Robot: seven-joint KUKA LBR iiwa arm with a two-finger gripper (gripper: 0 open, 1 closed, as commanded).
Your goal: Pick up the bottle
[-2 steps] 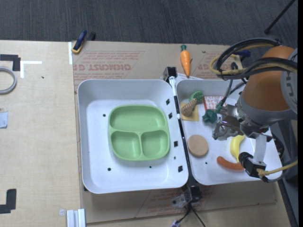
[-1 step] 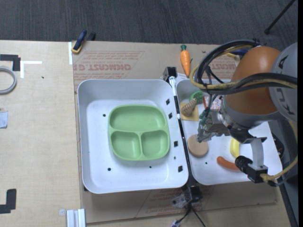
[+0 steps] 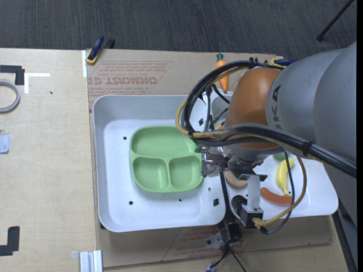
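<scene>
Grey arm (image 3: 317, 106) masks right bin (image 3: 323, 200); bottle unidentifiable, grasp point and handling unjudgeable; claw state cannot tell.

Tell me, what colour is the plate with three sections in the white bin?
Light green. The three-section plastic plate shows best in the camera view.

We are seeing 1 grey arm (image 3: 323, 106) reaching in from the right, its orange band (image 3: 252, 103) facing up, black cables looping around the wrist.
</scene>
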